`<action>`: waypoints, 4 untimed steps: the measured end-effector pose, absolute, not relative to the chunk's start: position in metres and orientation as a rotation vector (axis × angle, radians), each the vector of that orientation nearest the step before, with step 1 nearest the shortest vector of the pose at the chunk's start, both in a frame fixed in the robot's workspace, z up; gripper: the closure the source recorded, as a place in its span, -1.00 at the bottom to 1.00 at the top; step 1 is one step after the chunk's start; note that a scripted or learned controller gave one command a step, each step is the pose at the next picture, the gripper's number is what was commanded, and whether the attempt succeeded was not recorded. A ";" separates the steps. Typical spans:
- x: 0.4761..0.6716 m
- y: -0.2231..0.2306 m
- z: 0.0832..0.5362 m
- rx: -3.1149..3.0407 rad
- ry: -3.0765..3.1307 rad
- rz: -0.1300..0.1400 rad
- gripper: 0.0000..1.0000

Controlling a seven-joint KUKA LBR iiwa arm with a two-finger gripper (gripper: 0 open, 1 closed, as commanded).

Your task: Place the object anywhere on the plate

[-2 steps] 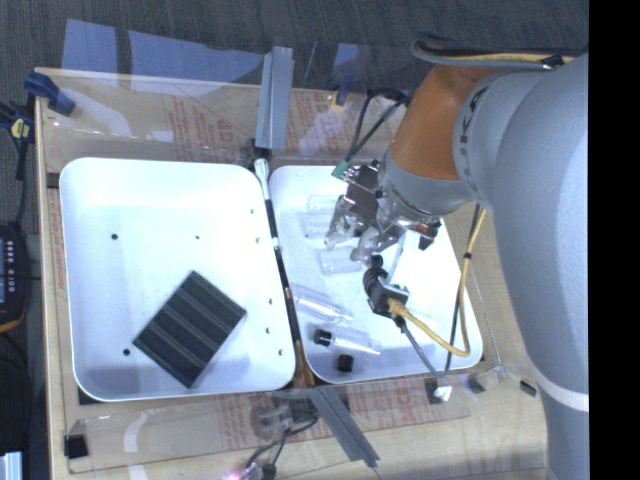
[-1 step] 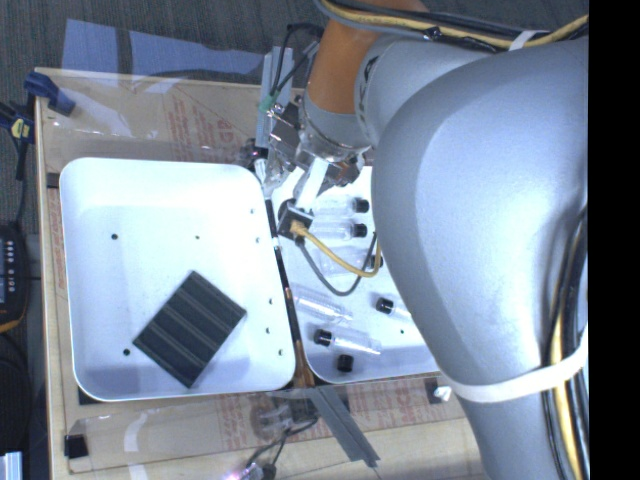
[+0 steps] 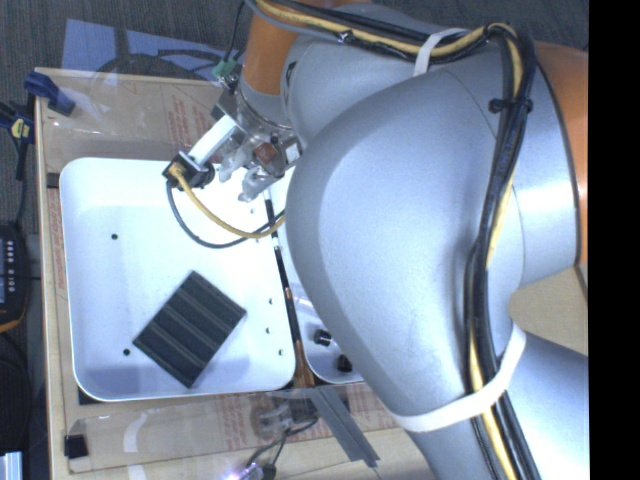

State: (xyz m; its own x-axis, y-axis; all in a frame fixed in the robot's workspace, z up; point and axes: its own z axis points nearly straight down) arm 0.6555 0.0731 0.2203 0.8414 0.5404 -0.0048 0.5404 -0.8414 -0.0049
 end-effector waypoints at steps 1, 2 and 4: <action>0.597 0.127 0.109 -3.017 -0.862 0.016 1.00; 0.639 0.153 0.163 -3.078 -0.622 0.005 1.00; 0.557 0.201 0.442 -2.988 -0.960 0.006 1.00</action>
